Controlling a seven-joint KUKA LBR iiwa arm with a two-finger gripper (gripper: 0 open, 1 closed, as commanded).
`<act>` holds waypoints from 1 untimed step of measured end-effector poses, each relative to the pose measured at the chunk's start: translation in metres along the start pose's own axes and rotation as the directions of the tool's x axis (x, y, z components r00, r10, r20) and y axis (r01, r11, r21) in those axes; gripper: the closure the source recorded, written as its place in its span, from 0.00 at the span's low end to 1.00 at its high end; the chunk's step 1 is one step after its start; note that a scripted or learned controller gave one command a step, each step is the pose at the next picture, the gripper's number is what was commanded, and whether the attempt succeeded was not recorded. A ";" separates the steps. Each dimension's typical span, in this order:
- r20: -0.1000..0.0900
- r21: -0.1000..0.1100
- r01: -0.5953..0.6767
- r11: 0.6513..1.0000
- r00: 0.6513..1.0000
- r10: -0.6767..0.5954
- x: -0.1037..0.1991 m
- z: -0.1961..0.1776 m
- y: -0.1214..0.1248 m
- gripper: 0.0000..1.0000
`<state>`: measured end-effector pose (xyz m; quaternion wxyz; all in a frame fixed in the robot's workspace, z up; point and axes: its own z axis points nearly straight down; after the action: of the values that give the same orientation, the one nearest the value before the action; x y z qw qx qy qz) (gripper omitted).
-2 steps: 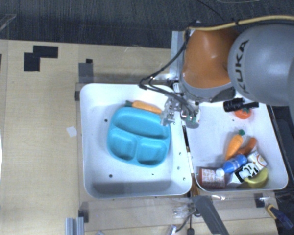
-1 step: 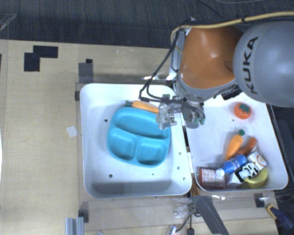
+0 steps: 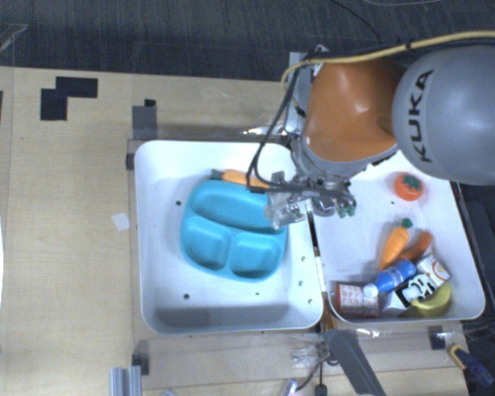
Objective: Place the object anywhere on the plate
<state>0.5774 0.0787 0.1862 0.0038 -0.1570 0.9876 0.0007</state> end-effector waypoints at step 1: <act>0.001 0.000 -0.306 0.952 0.952 0.306 0.013 -0.026 0.061 1.00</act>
<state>0.5458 0.1322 0.2126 0.0042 -0.0023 1.0000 0.0015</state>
